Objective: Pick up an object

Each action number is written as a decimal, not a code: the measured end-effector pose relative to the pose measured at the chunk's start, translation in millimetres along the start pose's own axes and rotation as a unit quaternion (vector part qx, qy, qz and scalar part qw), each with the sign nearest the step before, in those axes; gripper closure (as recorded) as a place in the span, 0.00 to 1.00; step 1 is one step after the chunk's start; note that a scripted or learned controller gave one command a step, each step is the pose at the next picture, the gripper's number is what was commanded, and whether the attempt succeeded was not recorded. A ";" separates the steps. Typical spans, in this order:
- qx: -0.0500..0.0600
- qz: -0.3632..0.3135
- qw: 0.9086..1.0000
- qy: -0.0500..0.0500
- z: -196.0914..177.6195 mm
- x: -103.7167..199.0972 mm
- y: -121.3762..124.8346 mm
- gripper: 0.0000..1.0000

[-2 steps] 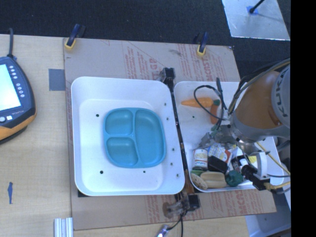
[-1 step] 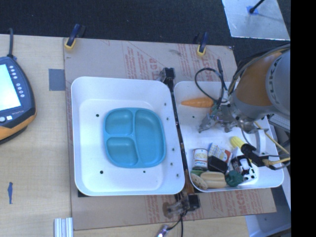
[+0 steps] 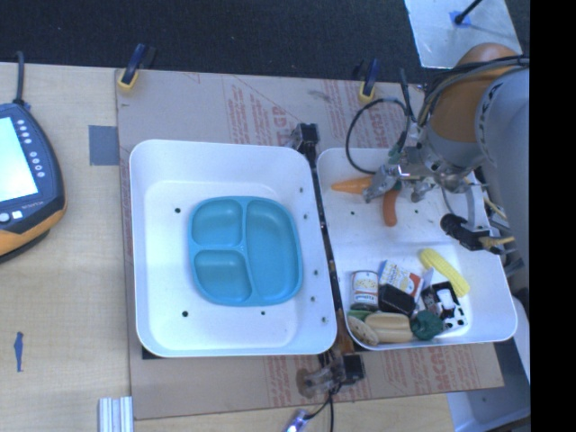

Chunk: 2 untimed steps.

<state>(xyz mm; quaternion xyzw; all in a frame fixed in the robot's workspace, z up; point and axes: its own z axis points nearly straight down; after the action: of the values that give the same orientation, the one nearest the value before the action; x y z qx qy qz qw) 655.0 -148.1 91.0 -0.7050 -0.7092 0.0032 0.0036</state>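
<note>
Two white bins sit side by side: the left bin (image 3: 153, 241) holds a blue divided plate (image 3: 245, 250), the right bin (image 3: 490, 318) a clutter of small things. Near its far edge the gripper (image 3: 402, 180) hovers over two carrots; whether its fingers grip anything, I cannot tell. One carrot (image 3: 351, 185) lies crosswise, the other carrot (image 3: 389, 210) points toward the near edge.

two white bins (image 3: 144, 241) (image 3: 499, 327); one blue divided plate (image 3: 245, 250); two orange carrots (image 3: 351, 185) (image 3: 389, 209); one yellow banana (image 3: 445, 271); one small can (image 3: 364, 288); two clamps (image 3: 133, 66) (image 3: 368, 79); one pendant (image 3: 22, 178).
</note>
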 end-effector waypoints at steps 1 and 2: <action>-0.002 0.001 1.000 0.000 -0.8 11.2 0.8 0.00; -0.002 0.001 1.000 -0.001 0.6 35.3 -96.2 0.00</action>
<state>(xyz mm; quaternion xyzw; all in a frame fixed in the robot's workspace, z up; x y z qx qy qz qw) 558.6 -113.4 91.4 -0.7055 -0.7087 0.0019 0.0015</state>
